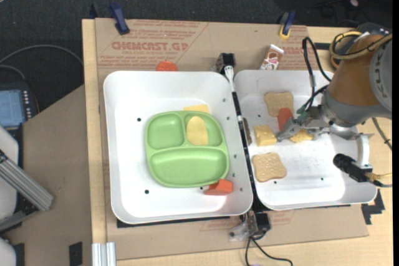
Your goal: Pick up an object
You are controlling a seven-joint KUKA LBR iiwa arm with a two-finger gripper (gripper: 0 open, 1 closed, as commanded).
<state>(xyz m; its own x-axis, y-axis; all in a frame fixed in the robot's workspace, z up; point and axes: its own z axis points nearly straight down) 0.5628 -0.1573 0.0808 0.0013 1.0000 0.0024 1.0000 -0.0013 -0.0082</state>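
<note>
- A cardboard-topped bench (187, 40) stands over dark carpet, with blue clamps at its upper edge; two shallow white bins sit side by side, the left bin (124, 134) at centre frame and the right bin (312, 193) toward the right.
- The left bin holds a green divided plate (184, 156) with a pale yellow piece (197, 131) in its upper right compartment; an orange piece (218, 187) lies just beside the plate's lower right rim.
- In the right bin lie a toast slice (278, 102) at the top, a red piece (285, 118) below it, a yellow cheese wedge (264, 134) at centre left and a second toast slice (269, 166) lower down.
- The gripper (293, 129) reaches in from the right, low over the bin between the cheese wedge and a small yellow bit (302, 137); how far its claw is open I cannot tell, and nothing is visibly held.
- The cheese wedge is the nearest candidate: likely light, rigid plastic, somewhat slippery, best taken across its short flat sides.
</note>
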